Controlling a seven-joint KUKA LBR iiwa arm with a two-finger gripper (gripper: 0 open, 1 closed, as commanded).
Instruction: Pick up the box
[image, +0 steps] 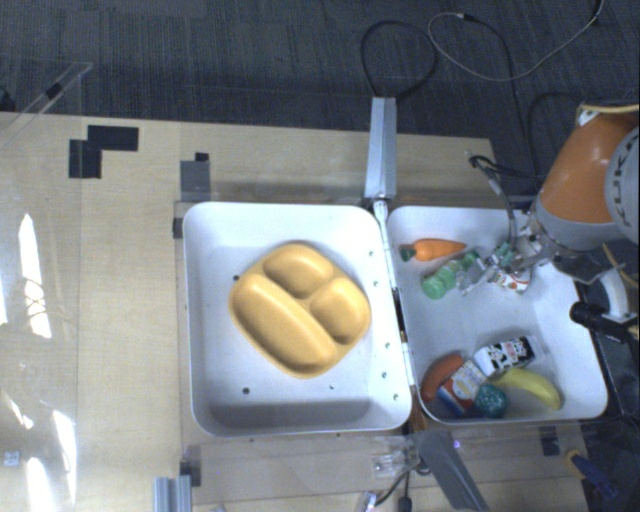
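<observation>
Two shallow white bins sit side by side: the left bin (200, 400) holds a large yellow bread-shaped lump (300, 308), and the right bin (560, 330) holds a carrot (438, 249), a green bottle (443, 278), a banana (532, 387) and other small items. The box (503, 354), small and white with black patches, lies tilted near the right bin's front beside the banana. The gripper (507, 262) hangs over the back of that bin, well apart from the box; whether it is released or clenched cannot be told.

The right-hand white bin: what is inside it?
The right bin holds a carrot, a green bottle, a cow-patterned box, a banana, a teal ball and an orange-red piece. The gripper covers whatever lies beneath it.
</observation>
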